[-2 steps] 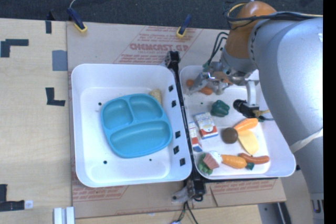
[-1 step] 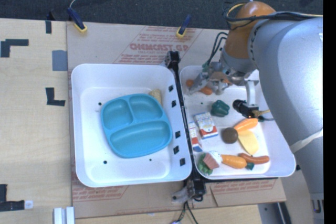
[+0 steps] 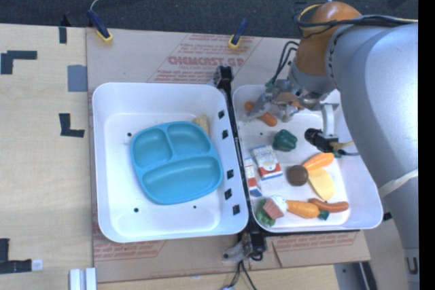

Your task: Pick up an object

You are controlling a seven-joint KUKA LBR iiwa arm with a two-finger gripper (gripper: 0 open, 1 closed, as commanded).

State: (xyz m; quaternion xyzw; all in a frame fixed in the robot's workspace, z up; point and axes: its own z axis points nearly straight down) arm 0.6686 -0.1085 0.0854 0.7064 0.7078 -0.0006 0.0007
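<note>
Gripper (image 3: 277,104) low in the right bin's (image 3: 370,210) far corner; finger state cannot be judged. Small orange item (image 3: 269,120), possibly a carrot, lies just beneath it. Green pepper (image 3: 285,140) nearby; blue tray (image 3: 178,161) occupies the left bin (image 3: 109,166).

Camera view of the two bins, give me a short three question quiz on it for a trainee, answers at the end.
1. True or false: the blue divided tray lies in the right bin.
2. Which item sits closest to the end effector? A. green pepper B. small orange piece C. carrot
3. Fill in: the small carton lies beside the ___ between the bins.

Key: 1 false, it lies in the left bin. 2 B. 3 divider.
</note>
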